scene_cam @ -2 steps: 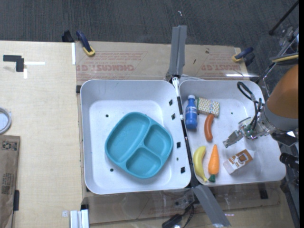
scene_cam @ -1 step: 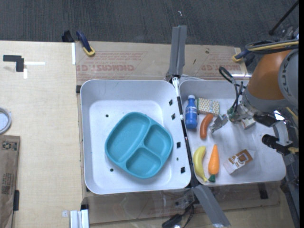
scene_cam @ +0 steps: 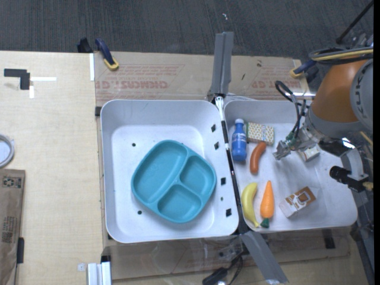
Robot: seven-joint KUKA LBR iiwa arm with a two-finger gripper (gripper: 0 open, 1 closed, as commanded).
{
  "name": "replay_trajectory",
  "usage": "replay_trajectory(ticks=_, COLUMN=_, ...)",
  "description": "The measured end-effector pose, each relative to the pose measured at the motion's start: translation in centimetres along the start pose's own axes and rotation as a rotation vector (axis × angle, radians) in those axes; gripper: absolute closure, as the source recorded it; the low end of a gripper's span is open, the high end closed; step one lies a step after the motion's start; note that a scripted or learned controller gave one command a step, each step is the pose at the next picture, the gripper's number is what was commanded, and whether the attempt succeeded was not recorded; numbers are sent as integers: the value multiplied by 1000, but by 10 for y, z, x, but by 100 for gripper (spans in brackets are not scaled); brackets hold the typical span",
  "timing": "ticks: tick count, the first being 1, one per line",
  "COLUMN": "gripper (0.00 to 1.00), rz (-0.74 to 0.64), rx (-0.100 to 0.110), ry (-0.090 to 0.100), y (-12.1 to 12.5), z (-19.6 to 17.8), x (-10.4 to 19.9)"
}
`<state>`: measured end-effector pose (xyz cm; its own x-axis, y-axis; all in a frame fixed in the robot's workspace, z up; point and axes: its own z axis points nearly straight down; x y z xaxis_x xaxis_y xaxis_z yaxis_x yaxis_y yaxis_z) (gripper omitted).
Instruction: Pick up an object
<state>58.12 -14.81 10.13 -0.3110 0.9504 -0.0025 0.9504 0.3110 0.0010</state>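
The right bin (scene_cam: 332, 218) holds several small items. A blue bottle (scene_cam: 238, 140) stands by its left wall, with a speckled cracker packet (scene_cam: 260, 133) beside it. An orange-red sausage (scene_cam: 256, 157) lies just below them. Toward the front lie a banana (scene_cam: 250, 203), a carrot (scene_cam: 267, 202) and a small brown-and-white carton (scene_cam: 297, 202). My gripper (scene_cam: 295, 149) hangs low over the bin's bare middle, right of the sausage and above the carton. I see nothing held in it.
The left bin (scene_cam: 108, 159) holds a blue divided plate (scene_cam: 173, 180). A grey divider post (scene_cam: 222, 64) rises between the bins at the back. The arm's orange band (scene_cam: 338, 94) looms over the right bin's far right corner. A blue-yellow clamp (scene_cam: 107, 54) sits at the back left.
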Motion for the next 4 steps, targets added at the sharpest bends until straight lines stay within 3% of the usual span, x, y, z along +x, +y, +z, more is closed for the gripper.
replay_trajectory(ticks=1, gripper=100, rz=243, rx=2, ry=1, y=1, z=10, x=-13)
replay_trajectory(ticks=2, gripper=0, rz=240, rx=2, ry=6, y=3, z=10, x=-10)
replay_trajectory(ticks=3, gripper=0, rz=464, rx=0, ry=11, y=22, z=-5, x=-18)
replay_trajectory(ticks=4, gripper=0, rz=198, rx=-1, ry=-1, y=90, z=7, x=23)
